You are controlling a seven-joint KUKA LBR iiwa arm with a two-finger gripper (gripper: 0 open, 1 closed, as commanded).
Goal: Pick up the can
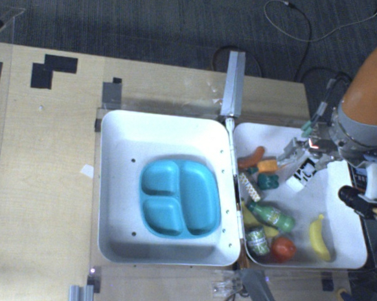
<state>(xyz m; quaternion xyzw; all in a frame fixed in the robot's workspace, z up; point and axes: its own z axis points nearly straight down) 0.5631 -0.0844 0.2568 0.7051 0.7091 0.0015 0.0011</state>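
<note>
The grey arm with its orange band (376, 80) reached in over the right-hand shallow white bin (346, 256), near that bin's far right corner. Its two-finger gripper (303, 151) hung over the far half of the bin, above a small white carton with black lettering (301, 175). Whether the claw was spread or pressed together could not be told from this slanted view, and nothing could be seen pinched in it.

The small metal can with a green and white label (257, 240) lay in the near left corner of the right bin, close against the left wall, well apart from the gripper. A round red fruit (284, 249) sat just beside it on the right, touching or nearly so. A green plastic bottle (271, 216) lay on its side just behind the can. A yellow banana (320, 238) rested near the bin's near right corner.

Farther back along the left wall were a teal block (268, 181), an orange block (266, 166) and an orange-red sausage-shaped piece (251, 157), clustered together.

The left-hand shallow white bin (113, 238) held a light blue plastic plate with three compartments (179, 198), lying flat around its middle.
</note>
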